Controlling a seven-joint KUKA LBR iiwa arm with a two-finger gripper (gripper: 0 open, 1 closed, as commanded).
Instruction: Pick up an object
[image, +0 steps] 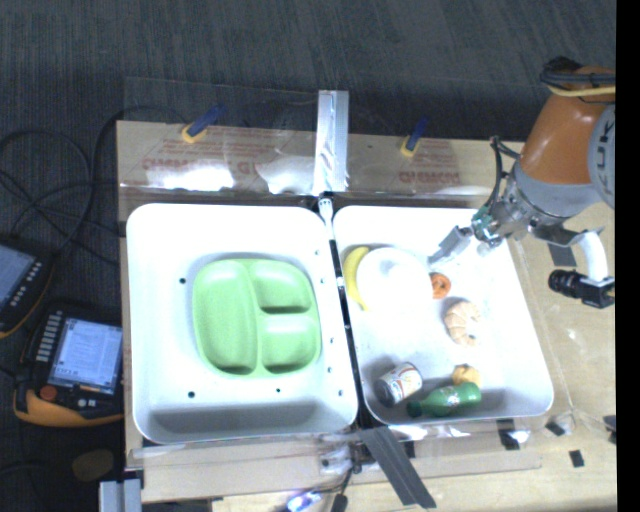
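Note:
The right bin (535, 345) holds several small objects. A yellow banana (351, 276) lies by its left wall, partly under a white round lid (393, 280). A small orange piece (440, 286) sits near the middle, with a beige pastry-like item (461, 320) below it. Near the front lie a can (402, 384) on its side, a green bottle (447, 400) and a small yellow-brown item (465, 375). My gripper (448, 246) hangs over the bin's upper right part, slanted down to the left, its tip just above the orange piece. Nothing visible is held in it.
The left bin (150, 300) carries a green divided tray (257, 313). A metal divider post (332, 140) stands behind the seam between the bins. A tablet and cables (80, 350) lie left of the bench.

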